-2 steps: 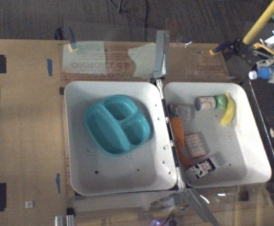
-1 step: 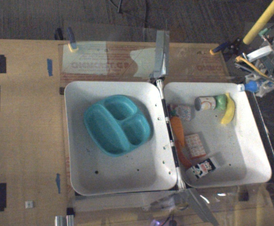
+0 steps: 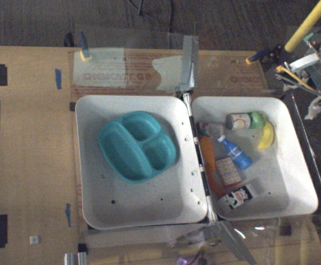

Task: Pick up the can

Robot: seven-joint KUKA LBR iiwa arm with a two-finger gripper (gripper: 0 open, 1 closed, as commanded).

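The can [image 3: 238, 121] lies on its side near the back of the right bin [image 3: 298, 175]. It is small, with a pale label, and its metal end faces left. A green round object [image 3: 257, 118] touches its right end, and a yellow banana [image 3: 266, 136] lies just right of and below that.
The right bin also holds a blue bottle [image 3: 235, 153], an orange carrot [image 3: 208, 164] along the left wall, a flat patterned box [image 3: 228, 173], a black-and-white carton [image 3: 237, 197] and a grey item [image 3: 213, 130]. In the left bin [image 3: 94, 203] sits a teal divided plate [image 3: 138, 146]. Yellow-handled equipment [image 3: 310, 20] stands at the top right.
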